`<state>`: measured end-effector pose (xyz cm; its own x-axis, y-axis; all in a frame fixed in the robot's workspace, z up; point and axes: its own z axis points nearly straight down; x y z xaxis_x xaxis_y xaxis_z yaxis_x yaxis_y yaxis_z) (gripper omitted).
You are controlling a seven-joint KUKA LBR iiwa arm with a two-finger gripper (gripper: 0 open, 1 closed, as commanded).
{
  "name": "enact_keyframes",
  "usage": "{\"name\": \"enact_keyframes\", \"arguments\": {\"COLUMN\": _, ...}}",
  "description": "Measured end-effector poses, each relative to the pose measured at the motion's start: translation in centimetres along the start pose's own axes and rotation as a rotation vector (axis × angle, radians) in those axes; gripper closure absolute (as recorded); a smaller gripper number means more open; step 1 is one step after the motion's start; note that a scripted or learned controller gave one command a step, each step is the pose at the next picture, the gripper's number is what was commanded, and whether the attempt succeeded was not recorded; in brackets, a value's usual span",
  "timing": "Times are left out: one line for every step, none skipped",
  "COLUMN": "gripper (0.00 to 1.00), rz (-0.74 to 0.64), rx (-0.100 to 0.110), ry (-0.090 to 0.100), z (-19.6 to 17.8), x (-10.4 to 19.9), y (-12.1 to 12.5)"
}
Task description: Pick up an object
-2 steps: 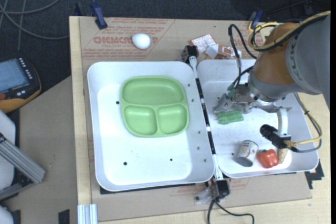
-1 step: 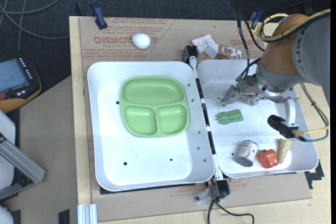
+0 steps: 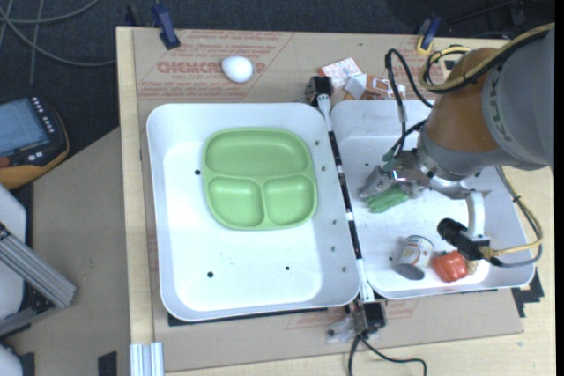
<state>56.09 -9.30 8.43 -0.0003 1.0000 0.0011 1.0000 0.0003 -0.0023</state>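
Observation:
My gripper [image 3: 381, 181] reaches into the right bin [image 3: 388, 123] from the right and sits low over its left half. A small green object [image 3: 386, 201] lies directly under and just in front of the gripper, touching or nearly touching it; I cannot tell whether it is gripped. A small grey and white can [image 3: 411, 253] lies on its side near the bin's front. A red object [image 3: 450, 267] rests just right of the can.
The left bin [image 3: 176, 277] holds a light green divided plate [image 3: 260, 177]. A white egg-shaped thing [image 3: 236, 68] lies on the cardboard behind the left bin. Small packets [image 3: 351, 77] sit behind the gap between the bins.

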Motion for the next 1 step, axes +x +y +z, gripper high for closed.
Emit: {"name": "enact_keyframes", "arguments": {"gripper": 1.0, "rz": 0.001, "rx": -0.002, "ry": 0.0, "z": -1.01, "x": -0.01, "y": 0.06}}
